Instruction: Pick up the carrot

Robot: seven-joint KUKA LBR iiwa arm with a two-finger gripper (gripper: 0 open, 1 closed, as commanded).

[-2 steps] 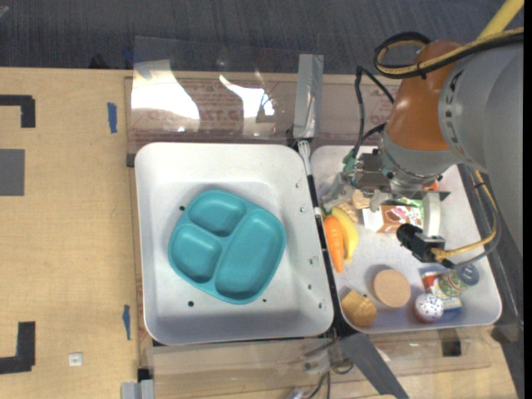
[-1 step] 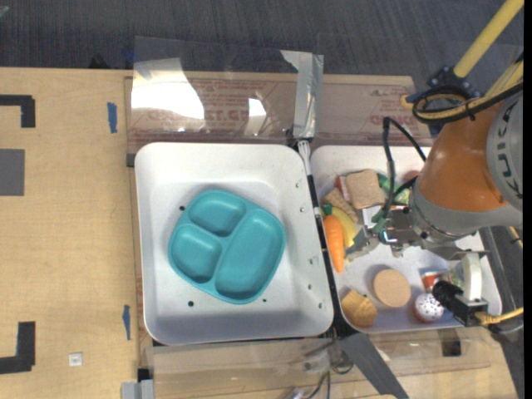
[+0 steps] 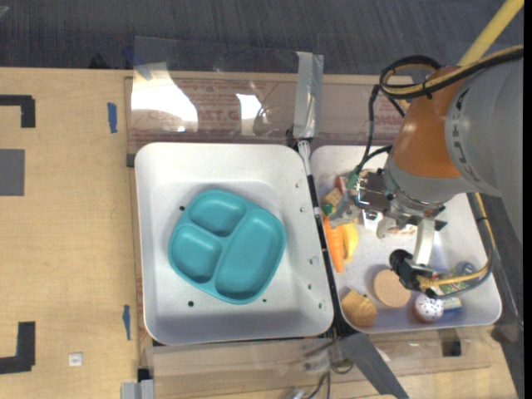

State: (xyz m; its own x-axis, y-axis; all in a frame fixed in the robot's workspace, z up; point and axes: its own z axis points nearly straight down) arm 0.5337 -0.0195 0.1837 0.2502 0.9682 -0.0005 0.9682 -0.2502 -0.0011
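Camera view, looking down at a slant: you see two shallow white bins side by side on the tabletop (image 3: pixel 66 223). Your arm (image 3: pixel 490 131) reaches in from the right edge and bends down over the right bin (image 3: pixel 490 306). Its grey body fills the upper right, and the orange band (image 3: pixel 424 140) sits above the wrist, which points down and toward the left half of that bin. The pincer (image 3: pixel 370 202) hangs below the wrist, near the bin's left wall, among black and metal fittings. You cannot tell from this angle how its tips stand, and no object is seen held.

The carrot (image 3: pixel 334 243) lies in the right bin, close against the wall shared with the left bin. It runs roughly top to bottom, just below and left of the pincer. A yellow piece (image 3: pixel 350 241) lies touching its right side. Small mixed items (image 3: pixel 334 198) sit above it, partly hidden by the wrist.

Lower in the same bin you find a round tan disc (image 3: pixel 389 288), a brown lump (image 3: pixel 359 307) near the front left corner, and a white spotted ball (image 3: pixel 429 308) just right of the disc. A black cable (image 3: pixel 407 268) loops over this area.

The left bin (image 3: pixel 166 173) carries a teal divided plate (image 3: pixel 227 245) with three compartments, lying near its centre.
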